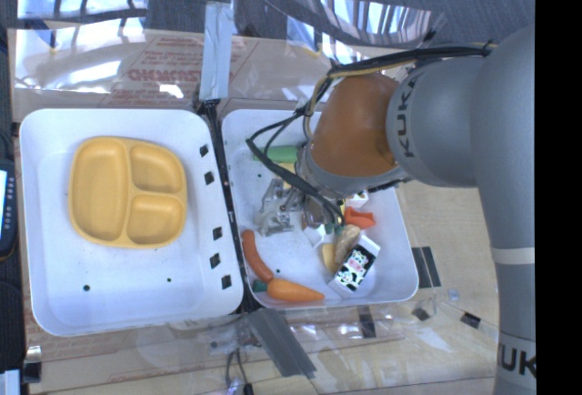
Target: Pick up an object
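Nothing looks lifted yet: the claw hangs low over the middle of the right bin, whether spread or pinched I cannot tell, while a likely target, the glossy orange carrot, lies flat against the near wall beside 1 sausage.

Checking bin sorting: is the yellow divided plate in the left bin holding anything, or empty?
Empty. The yellow divided plate lies flat in the left bin, and all three of its compartments show bare yellow surface.
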`<state>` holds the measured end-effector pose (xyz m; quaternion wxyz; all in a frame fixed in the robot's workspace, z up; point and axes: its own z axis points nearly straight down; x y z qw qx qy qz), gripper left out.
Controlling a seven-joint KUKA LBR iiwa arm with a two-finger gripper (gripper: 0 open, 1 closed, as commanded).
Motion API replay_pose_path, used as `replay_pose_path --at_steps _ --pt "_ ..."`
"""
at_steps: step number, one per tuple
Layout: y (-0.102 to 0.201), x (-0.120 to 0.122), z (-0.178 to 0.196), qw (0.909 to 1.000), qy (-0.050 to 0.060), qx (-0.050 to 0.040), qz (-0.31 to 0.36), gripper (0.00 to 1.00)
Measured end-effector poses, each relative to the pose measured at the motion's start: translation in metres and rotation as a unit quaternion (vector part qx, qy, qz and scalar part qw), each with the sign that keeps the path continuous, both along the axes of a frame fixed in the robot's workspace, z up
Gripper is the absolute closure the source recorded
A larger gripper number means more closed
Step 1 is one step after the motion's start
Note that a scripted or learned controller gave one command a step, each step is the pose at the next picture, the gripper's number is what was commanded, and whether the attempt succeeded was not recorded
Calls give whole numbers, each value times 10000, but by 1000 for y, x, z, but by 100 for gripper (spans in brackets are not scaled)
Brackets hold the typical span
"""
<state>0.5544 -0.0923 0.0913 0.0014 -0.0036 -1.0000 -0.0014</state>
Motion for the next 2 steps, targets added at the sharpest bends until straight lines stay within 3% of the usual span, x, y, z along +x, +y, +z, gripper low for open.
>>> replay_pose_path --at_steps 1,2 --pt "13 67 203 9946 -87 -21 -1033 100" --pt "-76 41 138 9993 1 -22 -370 100"
